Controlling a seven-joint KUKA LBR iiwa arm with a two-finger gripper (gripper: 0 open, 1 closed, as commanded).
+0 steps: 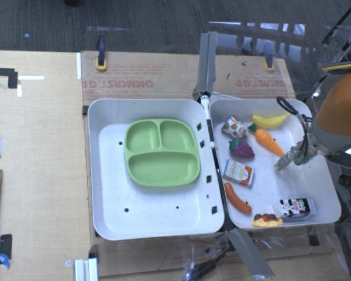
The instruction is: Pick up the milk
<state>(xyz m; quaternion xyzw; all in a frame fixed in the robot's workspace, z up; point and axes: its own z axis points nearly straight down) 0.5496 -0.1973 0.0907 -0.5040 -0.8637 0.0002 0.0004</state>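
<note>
The milk (293, 207) is a small white carton with black cow patches, lying on its side near the front right corner of the right bin (330, 183). My gripper (282, 162) hangs over the right part of that bin, just right of the carrot (269, 142). It is behind the milk, well apart from it, and nothing shows in its grasp.
The right bin also holds a banana (270, 120), purple grapes (243, 149), an orange juice box (238, 172), a small patterned carton (234, 126), a sausage (238, 198) and a pizza slice (267, 219) right beside the milk. A green divided plate (162, 152) sits in the left bin.
</note>
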